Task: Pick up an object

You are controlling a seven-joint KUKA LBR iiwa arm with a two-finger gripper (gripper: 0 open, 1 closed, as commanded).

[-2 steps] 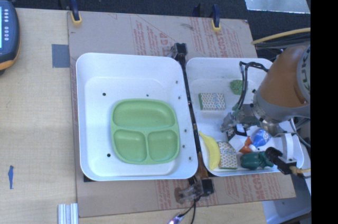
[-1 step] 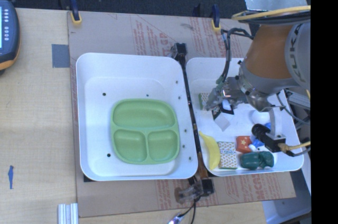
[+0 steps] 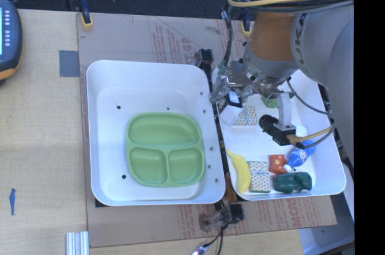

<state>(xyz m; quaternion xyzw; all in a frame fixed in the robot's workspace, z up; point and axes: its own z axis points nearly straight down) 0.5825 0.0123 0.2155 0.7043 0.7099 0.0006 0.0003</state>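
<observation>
The jaws hang over the far-left corner of the right bin [image 3: 328, 154], close to the rim it shares with the left bin [image 3: 91, 127]. Cables and the wrist of the grey arm [image 3: 313, 31] cover them, so I cannot tell whether they are released or clenched. Nothing can be seen between them.

The nearest thing to pick is a small patterned box [image 3: 245, 117]. It lies on the right bin's floor just beside the jaws, towards the near edge, and whether the two touch cannot be told.

The other loose things, one of each, are gathered along the right bin's near edge, well apart from the jaws:
- A yellow banana [image 3: 240, 171] lies by the near-left corner.
- A patterned block [image 3: 260, 176] lies just beside the banana.
- A red block [image 3: 277, 163] lies next to the patterned block.
- A blue object [image 3: 296, 158] lies just past the red block, towards the right rim.
- A dark green object [image 3: 293, 182] lies against the near rim.

The left bin holds a single pale green plate [image 3: 164, 148] with three compartments, lying flat towards its near edge.

Both bins sit side by side on a cardboard sheet [image 3: 150, 37] on the wooden worktop [image 3: 42, 145].
</observation>
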